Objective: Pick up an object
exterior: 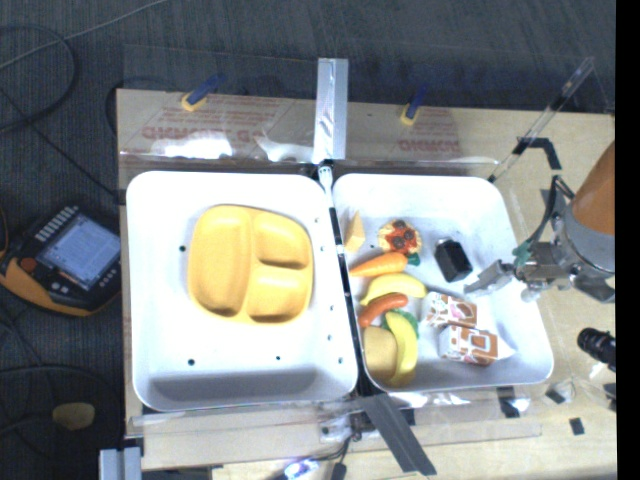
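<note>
Honestly, that little black block in the right bin looks light, stiff and easy; pinch its long sides. Gripper hangs just beside it, fingers spread, holding nothing.

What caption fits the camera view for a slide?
Gripper poised over the right bin of toy food, near a black block; yellow divided tray in the left bin.

Both white bins are looking like smooth, glossy plastic. The yellow divided tray is showing a satin plastic sheen. The bench is appearing as matt wood, the floor as rough dark carpet.
</note>
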Action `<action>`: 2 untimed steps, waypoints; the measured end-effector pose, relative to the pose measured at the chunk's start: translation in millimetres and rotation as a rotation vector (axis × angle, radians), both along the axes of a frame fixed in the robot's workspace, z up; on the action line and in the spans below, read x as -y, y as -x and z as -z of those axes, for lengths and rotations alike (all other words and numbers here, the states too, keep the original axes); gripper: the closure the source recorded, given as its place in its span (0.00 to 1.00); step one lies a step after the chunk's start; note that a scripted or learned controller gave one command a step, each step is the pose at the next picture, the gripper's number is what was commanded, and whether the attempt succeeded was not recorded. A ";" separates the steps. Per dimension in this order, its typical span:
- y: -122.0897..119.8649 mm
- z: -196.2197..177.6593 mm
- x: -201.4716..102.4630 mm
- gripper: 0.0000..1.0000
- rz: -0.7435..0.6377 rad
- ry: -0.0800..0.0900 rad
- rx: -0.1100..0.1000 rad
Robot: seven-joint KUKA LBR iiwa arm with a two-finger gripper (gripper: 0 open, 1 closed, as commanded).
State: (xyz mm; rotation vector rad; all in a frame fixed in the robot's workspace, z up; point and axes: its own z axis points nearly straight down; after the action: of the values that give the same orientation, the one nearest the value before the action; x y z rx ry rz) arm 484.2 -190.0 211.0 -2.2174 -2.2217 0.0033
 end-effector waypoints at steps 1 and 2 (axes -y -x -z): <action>-31.6 32.6 32.3 0.00 0.242 0.001 0.000; -52.4 121.7 -31.5 0.00 0.495 0.004 0.009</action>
State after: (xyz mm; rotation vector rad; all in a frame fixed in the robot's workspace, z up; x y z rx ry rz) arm 536.6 -158.5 89.3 -2.7019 -1.6157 -0.0036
